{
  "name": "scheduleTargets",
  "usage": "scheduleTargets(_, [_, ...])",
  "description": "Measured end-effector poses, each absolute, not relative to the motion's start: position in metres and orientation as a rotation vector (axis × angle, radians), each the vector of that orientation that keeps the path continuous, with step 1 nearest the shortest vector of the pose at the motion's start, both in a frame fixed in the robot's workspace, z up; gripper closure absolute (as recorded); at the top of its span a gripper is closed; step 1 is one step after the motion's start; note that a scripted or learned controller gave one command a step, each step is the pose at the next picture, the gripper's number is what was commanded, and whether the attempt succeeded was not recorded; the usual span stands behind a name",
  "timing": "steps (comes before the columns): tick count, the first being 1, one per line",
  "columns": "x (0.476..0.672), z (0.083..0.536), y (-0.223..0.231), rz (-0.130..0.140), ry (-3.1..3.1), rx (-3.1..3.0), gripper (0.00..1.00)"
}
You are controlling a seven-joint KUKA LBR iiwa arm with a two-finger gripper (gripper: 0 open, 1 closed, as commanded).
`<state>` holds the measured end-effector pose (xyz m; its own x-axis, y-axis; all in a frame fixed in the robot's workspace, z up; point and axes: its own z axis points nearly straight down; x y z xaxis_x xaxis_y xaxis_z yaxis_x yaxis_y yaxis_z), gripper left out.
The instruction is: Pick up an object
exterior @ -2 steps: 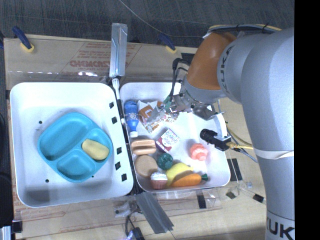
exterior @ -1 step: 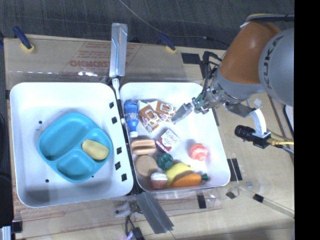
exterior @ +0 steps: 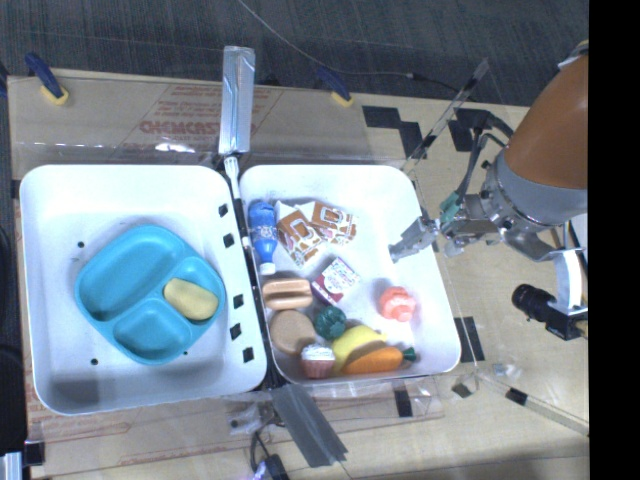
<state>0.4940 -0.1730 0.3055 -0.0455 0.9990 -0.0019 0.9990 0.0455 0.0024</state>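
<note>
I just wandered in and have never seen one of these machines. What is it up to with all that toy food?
A robot arm reaches in from the right, its gripper over the right edge of the right bin, which holds toy food: a blue bottle, a hot dog, a carrot. It holds nothing yet. The left bin has a blue tray with a yellow piece on it.

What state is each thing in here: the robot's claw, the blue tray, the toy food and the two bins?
Gripper: over the right bin's right rim, nothing seen between its fingers.
Blue tray: flat in the left bin, a yellow piece in one compartment.
Bottle: lying on its side.
Carrot: lying by the near wall.
Right bin: holds the toy food.
</note>
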Motion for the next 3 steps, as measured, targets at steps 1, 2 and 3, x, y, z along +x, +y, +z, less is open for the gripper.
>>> scheduleTargets(1, [0.485,0.373,-0.156,0.003,2.313,2.119,0.0])
scheduleTargets(2, [0.486,0.213,-0.17,-0.008,2.412,2.03,0.0])
scheduleTargets(3, [0.497,0.093,-0.211,0.003,2.52,1.872,0.0])
